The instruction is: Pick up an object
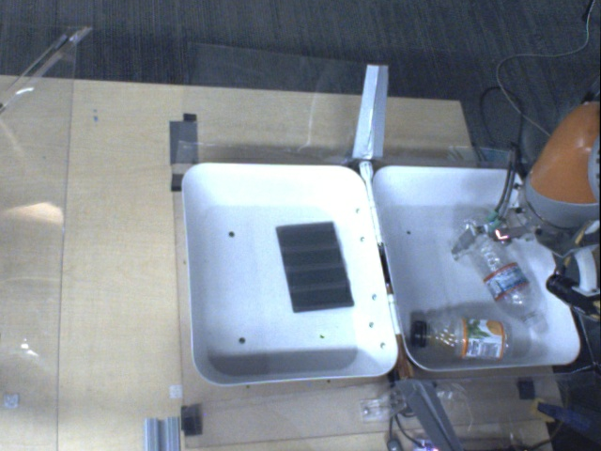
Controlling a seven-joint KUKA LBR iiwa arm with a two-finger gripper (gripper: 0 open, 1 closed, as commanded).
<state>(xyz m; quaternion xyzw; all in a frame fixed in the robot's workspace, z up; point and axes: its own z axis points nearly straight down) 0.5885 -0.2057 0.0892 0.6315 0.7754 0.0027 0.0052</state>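
Bottles are what's on offer, two of them, both in the right bin. Nearest the camera, along that bin's front wall, lies the amber bottle, flat on its side, dark cap toward the divider between the bins, long axis running along the front wall. Just behind it, toward the bin's middle, sits the clear bottle, also lying down, angled, its neck pointing up toward the tool. That's the relation to watch: the clear bottle lies just in front of the tool, and its axis points almost straight at it, so a small drop forward would meet it. The tool itself hangs low over the bin's back half under the orange-banded arm; glare and clear plastic muddle it, so I can't tell how it's set or whether it has anything. Further left, the left bin holds one dark ribbed pad, all on the tabletop.
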